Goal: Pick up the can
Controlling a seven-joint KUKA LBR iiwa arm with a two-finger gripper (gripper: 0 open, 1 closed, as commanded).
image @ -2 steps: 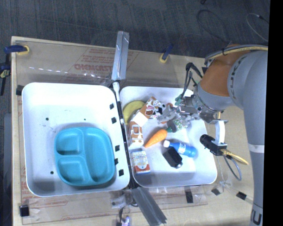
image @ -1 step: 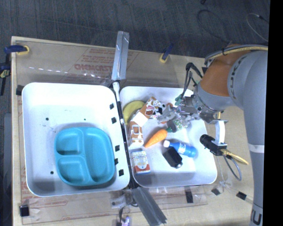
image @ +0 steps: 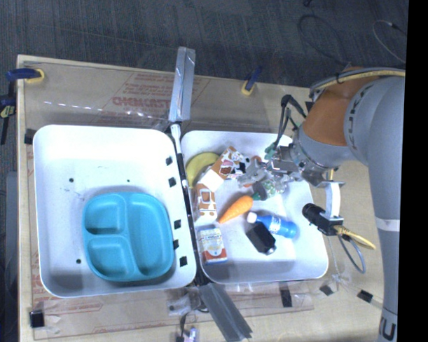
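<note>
The grey arm with its orange band stood highest, nearest the lens, reaching in over the right bin. The left bin held a blue sectioned tray. In the right bin lay a banana, a carrot, small cartons, a blue bottle and a dark can just beside the bottle, near the middle. The gripper hung above the clutter at the far side, apart from the can; how wide it stood could not be told.
</note>
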